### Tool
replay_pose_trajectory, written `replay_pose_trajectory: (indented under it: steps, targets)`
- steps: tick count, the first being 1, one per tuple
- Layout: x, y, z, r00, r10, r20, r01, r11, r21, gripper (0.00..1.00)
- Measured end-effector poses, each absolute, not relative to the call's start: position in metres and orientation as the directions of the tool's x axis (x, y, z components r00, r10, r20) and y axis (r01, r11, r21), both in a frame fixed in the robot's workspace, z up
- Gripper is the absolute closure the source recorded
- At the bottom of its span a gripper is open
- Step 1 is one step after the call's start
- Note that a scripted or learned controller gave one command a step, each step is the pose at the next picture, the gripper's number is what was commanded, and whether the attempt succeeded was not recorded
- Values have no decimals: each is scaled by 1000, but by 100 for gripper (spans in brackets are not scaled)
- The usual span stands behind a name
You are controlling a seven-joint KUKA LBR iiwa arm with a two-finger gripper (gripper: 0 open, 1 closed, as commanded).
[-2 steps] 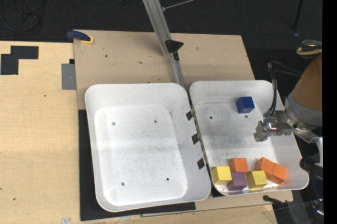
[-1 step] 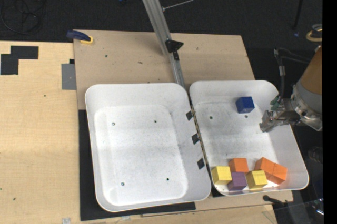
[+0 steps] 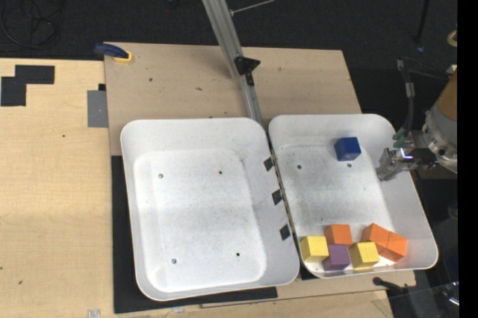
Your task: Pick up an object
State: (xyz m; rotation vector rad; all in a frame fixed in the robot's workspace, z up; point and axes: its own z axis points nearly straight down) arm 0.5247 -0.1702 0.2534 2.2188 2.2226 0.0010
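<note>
Hovering gripper point(image 3: 390, 162): at right bin's point(image 3: 314, 131) right rim; finger state cannot be told
Blue block point(image 3: 347, 148): right bin, far half, alone
Other blocks point(image 3: 353, 245): clustered, near corner

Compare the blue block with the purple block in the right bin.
The blue block sits alone toward the far side of the right bin; the purple block lies at the near edge. Blue touches nothing; purple is wedged between two yellow blocks. Both are small cubes.
</note>
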Motion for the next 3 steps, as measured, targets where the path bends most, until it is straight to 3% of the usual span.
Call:
replay_pose_trajectory:
  steps: [3]
  targets:
    - [606, -19, 240, -5, 1000, 2, 1000, 5, -1, 100]
